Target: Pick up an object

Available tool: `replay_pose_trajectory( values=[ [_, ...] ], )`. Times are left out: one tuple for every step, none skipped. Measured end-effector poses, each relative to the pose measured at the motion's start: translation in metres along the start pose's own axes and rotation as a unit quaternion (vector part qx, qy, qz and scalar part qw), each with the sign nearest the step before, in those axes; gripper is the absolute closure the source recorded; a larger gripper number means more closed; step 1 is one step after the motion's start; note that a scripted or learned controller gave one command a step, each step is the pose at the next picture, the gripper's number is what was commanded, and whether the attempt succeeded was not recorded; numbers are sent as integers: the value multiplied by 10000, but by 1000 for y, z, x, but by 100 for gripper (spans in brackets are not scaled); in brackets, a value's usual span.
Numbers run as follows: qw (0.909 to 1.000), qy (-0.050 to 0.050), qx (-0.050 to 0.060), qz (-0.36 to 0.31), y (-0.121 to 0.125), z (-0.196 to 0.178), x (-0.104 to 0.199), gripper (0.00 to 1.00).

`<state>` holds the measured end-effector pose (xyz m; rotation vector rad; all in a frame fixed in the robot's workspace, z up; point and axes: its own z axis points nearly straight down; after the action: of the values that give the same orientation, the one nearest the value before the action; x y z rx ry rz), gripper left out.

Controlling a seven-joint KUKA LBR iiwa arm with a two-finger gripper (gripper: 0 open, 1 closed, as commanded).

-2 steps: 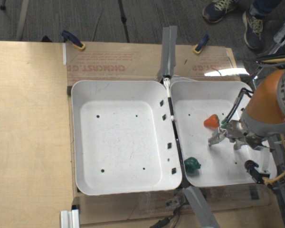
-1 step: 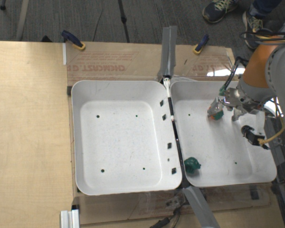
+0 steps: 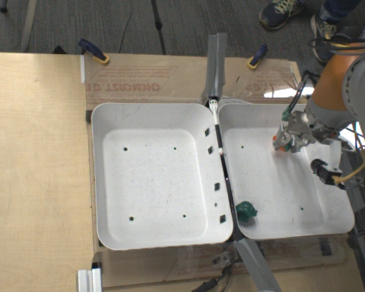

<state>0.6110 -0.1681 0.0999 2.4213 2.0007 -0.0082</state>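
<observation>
Fixed overhead camera, slanted down on both bins (image 3: 103, 163).

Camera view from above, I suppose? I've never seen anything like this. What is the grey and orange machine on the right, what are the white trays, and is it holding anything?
Yes, one camera looks down at a slant on a wooden bench. The grey machine with the orange band is a robot arm reaching in from the right. At its tip is a pincer, two fingers for grabbing things; it is over the right tray. Something small and reddish shows at the tip, too blurred to say whether it is gripped or part of the tool. The left tray sits beside it, and both are shallow white bins. A small green lump lies in the right tray's near left corner, apart from the pincer. The job is to pick up an object.
</observation>
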Motion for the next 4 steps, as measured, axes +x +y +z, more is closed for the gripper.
replay_pose_trajectory(
  values=[
    [10000,12,-8,9,7,-92,83,100],
    [9980,16,12,633,-129,-62,-42,100],
    [9966,22,6,-826,-134,10,35,100],
    [9998,10,-8,-214,-92,-120,94,100]
  ],
)
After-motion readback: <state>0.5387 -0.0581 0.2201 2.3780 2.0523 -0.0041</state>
